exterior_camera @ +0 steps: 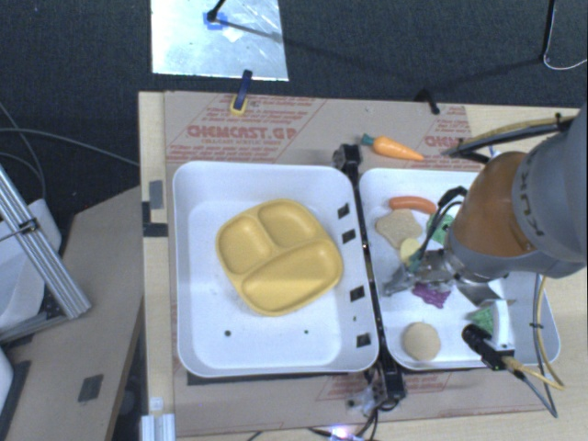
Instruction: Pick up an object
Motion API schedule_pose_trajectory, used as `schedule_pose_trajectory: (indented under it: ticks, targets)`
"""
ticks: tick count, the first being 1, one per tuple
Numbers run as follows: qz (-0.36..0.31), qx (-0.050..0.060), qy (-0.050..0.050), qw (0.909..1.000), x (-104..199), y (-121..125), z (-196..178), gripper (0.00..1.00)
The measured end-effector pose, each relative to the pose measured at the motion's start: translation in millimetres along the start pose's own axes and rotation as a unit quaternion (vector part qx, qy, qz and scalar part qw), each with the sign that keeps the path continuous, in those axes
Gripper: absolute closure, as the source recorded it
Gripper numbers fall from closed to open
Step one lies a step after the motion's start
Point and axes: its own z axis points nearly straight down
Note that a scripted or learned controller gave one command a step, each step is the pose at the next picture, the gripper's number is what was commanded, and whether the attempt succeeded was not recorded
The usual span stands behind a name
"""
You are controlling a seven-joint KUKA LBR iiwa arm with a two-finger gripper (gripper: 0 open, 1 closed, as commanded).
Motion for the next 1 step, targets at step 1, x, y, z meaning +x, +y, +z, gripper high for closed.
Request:
schedule_pose_trajectory:
  ticks: [1]
  targets:
    - [0.000,-0.002,-0.001,1.0000,-0.1,1.1,-16.1,1.00]
